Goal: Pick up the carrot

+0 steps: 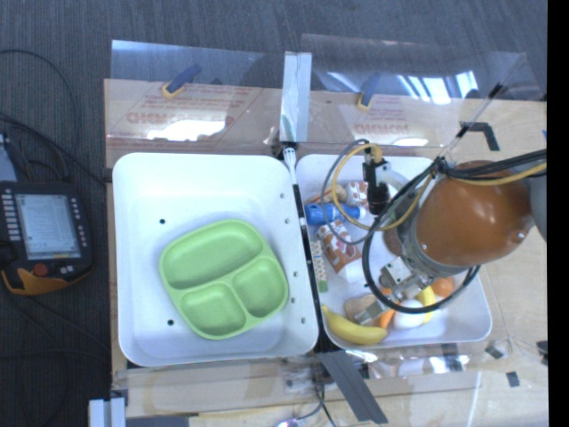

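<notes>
The arm's orange-banded wrist (462, 221) hangs low over the right bin (476, 327) and hides much of its middle. The gripper (402, 290) points down into the pile of items at the bin's near side. An orange piece that looks like the carrot (442, 286) peeks out just right of the gripper, partly under the wrist. A smaller orange sliver (388, 317) lies just below the gripper, beside the banana. The gripper's tip is buried among cables and items.
A yellow banana (356, 330) lies along the right bin's near-left corner. Snack packets (338, 249) and a blue item (322, 212) sit at its left side. A green three-part plate (224, 277) rests in the left bin (142, 194). A pendant (43, 229) lies far left.
</notes>
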`<state>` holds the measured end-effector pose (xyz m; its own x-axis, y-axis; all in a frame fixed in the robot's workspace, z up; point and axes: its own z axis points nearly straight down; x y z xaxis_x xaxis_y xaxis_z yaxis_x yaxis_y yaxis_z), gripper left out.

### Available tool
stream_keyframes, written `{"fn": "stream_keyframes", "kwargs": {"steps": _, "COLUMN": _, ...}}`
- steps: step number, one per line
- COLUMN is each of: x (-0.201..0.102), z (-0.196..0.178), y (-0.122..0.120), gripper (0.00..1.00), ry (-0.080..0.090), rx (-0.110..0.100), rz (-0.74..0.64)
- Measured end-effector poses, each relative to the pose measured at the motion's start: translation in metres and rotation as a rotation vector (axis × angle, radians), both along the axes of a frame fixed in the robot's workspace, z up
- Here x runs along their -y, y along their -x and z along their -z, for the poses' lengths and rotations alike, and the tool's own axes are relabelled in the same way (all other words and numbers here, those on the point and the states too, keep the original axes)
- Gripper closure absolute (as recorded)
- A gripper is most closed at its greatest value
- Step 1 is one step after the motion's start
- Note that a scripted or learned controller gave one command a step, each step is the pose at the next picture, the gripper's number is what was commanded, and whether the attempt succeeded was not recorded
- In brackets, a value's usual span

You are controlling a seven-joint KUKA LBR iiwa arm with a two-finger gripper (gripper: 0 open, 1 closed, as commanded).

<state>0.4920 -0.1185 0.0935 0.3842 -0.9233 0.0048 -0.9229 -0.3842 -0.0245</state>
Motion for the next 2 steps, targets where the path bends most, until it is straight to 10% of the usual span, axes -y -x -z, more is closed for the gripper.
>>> {"fn": "stream_keyframes", "kwargs": {"steps": 1, "x": -0.003, "z": -0.009, "y": 0.000, "gripper": 1.00, "ry": -0.003, "rx": -0.004, "rz": 0.000}}
{"fn": "stream_keyframes", "kwargs": {"steps": 2, "x": 0.019, "z": -0.141, "y": -0.003, "gripper": 1.00, "ry": 0.005, "rx": -0.021, "rz": -0.268}}
